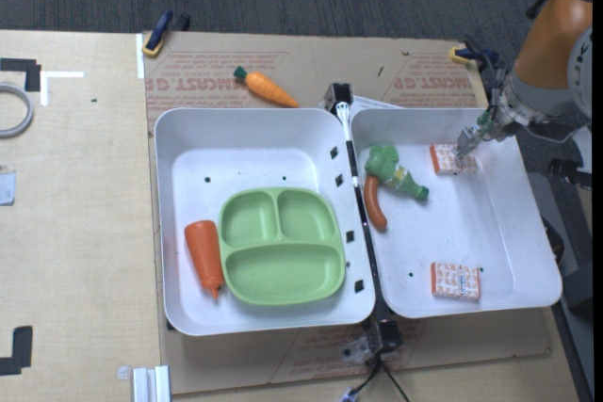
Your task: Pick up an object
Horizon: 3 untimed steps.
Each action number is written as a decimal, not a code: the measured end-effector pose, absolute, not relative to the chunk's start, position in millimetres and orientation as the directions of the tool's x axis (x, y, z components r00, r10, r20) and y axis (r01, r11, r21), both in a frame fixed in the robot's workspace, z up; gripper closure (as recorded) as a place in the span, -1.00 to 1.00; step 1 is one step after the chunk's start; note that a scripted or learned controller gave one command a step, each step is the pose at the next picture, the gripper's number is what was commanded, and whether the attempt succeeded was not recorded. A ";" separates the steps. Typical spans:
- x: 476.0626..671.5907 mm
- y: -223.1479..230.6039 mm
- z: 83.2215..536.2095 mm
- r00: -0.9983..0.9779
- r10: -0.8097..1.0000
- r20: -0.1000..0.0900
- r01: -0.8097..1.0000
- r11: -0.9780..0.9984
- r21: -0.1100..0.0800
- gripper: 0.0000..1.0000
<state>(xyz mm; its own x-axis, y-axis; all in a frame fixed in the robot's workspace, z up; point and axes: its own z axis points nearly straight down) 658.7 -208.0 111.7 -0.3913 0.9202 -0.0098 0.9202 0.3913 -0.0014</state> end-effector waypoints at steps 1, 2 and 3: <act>658.7 -207.9 111.6 -0.391 0.920 -0.009 0.920 0.391 -0.001 -1.00; 642.3 -182.0 99.5 -0.594 0.804 -0.016 0.804 0.594 0.008 -1.00; 661.3 -152.4 99.9 -0.922 0.386 -0.013 0.386 0.922 -0.007 -1.00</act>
